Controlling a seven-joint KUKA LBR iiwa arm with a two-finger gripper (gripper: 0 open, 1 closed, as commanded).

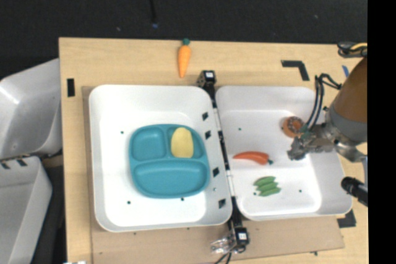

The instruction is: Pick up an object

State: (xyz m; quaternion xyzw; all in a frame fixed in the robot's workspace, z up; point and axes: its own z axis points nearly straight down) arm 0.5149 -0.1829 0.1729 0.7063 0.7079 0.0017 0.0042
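In the right bin [247,105] lie a red chili pepper [250,158], a green pea pod [266,185] and a small brown round object [292,126]. My gripper [299,150] hangs low over the right side of that bin, just below the brown object and to the right of the chili. Nothing shows between its tips. The grey arm with its orange band [354,96] comes in from the right edge.
The left bin [111,195] holds a blue divided tray [168,161] with a yellow piece [182,142] in its upper right compartment. An orange carrot [184,59] lies on the bench behind the bins. Black clips [206,78] join the bins.
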